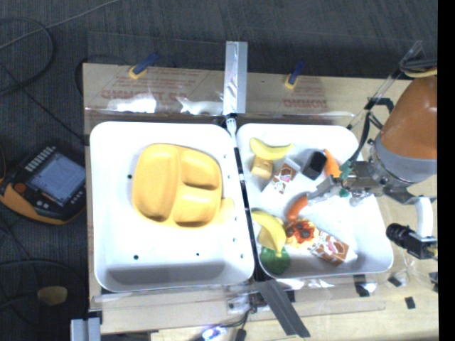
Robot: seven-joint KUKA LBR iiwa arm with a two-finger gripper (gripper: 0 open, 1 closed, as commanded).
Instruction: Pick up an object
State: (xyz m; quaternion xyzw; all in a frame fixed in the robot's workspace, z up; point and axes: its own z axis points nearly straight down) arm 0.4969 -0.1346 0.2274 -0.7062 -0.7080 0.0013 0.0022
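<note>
Two white bins [99,212] are set side by side on the bench — the gripper [318,190] is seen over the right one, near a carrot [296,206]; jaw state cannot be told.

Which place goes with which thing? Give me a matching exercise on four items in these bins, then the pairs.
Things:
1. yellow divided tray
2. black block
3. green toy
4. printed carton

Places:
A. right bin, front left corner
B. left bin, middle
C. right bin, back, near the end effector
D. right bin, front, lying right of the green toy

Pairs: 1-B, 2-C, 3-A, 4-D
</note>
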